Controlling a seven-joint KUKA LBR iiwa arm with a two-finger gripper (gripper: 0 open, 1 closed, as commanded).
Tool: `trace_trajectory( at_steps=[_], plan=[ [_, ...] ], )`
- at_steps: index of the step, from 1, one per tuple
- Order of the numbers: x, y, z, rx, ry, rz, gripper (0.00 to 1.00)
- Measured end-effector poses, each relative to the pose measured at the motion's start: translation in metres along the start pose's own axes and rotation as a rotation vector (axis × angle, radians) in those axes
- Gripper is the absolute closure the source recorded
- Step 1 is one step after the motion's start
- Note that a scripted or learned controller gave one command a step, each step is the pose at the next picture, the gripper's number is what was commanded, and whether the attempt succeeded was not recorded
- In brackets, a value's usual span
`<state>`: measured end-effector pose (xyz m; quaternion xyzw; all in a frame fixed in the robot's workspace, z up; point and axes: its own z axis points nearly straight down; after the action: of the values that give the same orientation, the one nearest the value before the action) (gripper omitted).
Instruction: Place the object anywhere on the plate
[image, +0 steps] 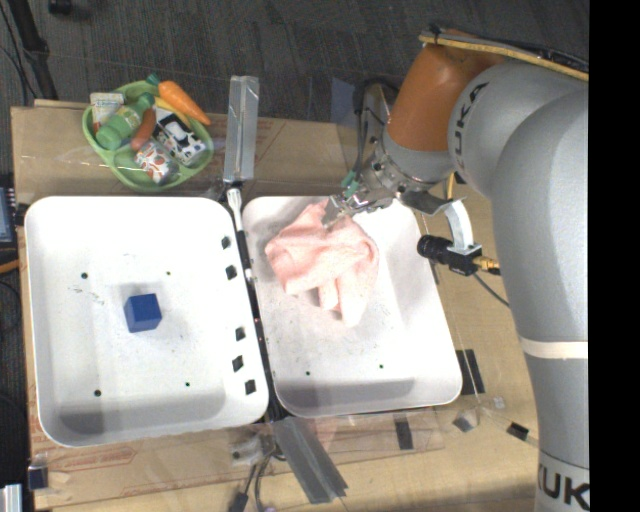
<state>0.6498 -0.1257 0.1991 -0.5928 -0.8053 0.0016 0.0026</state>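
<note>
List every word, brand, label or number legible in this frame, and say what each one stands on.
"KUKA", grey letters running along the arm's wrist housing, partly turned away.
"KU", the start of the same brand, on the arm's base, cut off by the frame's bottom edge.
Printed packets in the green bowl: too small and blurred to read.
Blue cube, pink cloth, both white bins: no text seen.

A single fixed camera looks down from above at a slant, taking in both white bins (60, 300) whole; the arm (530, 150) enters from three o'clock.
</note>
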Motion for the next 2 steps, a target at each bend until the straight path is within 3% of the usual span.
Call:
trace_trajectory(
  at_steps=[1, 2],
  plan=[
    [0.001, 0.000, -0.030, -0.001, -0.001, -0.006, 1.00],
    [0.050, 0.003, -0.017, 0.003, 0.001, -0.411, 1.00]
  ],
)
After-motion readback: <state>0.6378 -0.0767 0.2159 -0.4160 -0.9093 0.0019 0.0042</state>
